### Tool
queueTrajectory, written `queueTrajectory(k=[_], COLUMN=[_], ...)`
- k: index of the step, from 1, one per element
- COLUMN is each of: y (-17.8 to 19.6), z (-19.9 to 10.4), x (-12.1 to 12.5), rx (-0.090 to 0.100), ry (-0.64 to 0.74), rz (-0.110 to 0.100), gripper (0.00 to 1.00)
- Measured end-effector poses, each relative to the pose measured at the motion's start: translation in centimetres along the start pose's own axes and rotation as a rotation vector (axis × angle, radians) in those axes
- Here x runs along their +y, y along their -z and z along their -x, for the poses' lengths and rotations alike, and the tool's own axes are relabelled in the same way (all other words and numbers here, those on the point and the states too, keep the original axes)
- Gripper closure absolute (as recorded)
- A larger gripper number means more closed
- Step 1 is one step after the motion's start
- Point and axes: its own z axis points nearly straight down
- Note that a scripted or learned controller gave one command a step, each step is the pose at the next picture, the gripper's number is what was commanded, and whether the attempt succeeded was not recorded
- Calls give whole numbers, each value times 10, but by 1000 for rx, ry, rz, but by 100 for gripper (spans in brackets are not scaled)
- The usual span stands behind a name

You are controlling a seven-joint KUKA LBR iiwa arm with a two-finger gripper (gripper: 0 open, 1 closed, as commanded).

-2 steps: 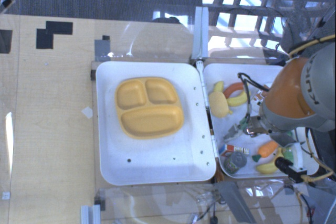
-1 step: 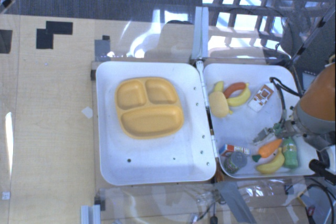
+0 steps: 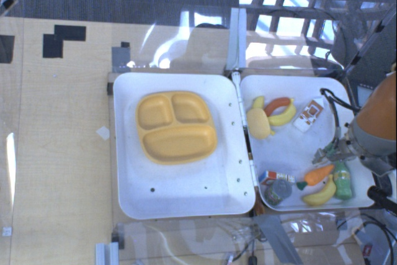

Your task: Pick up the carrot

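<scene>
Orange carrot point(image 3: 320, 174) — lying slantwise near the right bin's front edge.

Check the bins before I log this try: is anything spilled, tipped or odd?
Nothing stands out. The yellow tray sits flat in the left bin. The carrot lies among other toys near the right bin's front corner, with the hand just above it. No spill or damage.

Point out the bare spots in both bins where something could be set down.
Left bin: a wide bare strip below the yellow divided plate. Right bin: a bare patch mid-floor, between the banana above and the carrot below. Crowded: its lower right, where tool, carrot and green bottle cluster.
</scene>
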Motion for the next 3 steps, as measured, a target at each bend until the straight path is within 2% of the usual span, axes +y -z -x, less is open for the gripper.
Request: queueTrajectory(k=[1, 2, 3], y=[83, 83, 101], z=[-123, -123, -46], x=[49, 49, 9], rx=[1, 0, 0], ry=[-163, -162, 23], rz=[-18, -18, -16], gripper=[100, 0, 0])
